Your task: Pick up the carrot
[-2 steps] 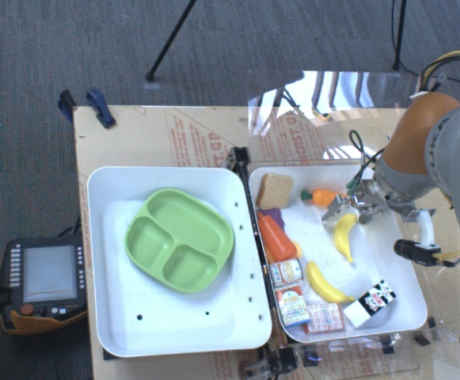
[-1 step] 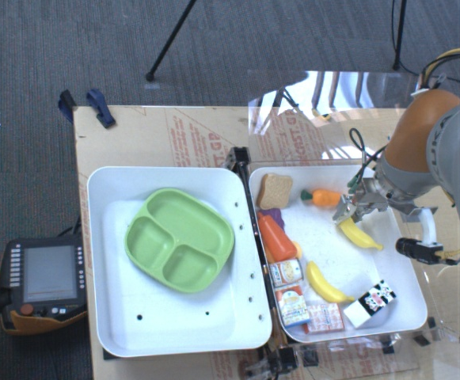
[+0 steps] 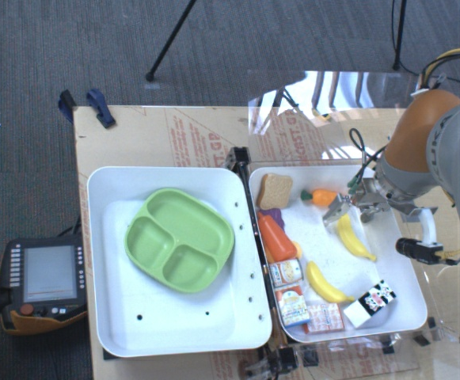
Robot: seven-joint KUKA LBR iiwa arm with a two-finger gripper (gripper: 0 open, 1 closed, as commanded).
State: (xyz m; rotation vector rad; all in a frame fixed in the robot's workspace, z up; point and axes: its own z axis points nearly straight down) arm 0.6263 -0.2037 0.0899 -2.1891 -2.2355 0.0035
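The small carrot (image 3: 323, 197), upper right of centre, is judged light, rigid, slippery; mid-body is advised. The gripper (image 3: 342, 210) is seen spread, grasping nothing.

Dark grey carpet (image 3: 71, 38) surrounds the bench (image 3: 174, 133). Behind the bench stand two thin black stand legs (image 3: 174, 30), and a pendant (image 3: 46, 279) lies left of it. Glare (image 3: 332, 93) falls on its far right corner.

robot lab | tripod legs (image 3: 178, 26) on carpet | teach pendant (image 3: 46, 279) | bins (image 3: 103, 212) on bench
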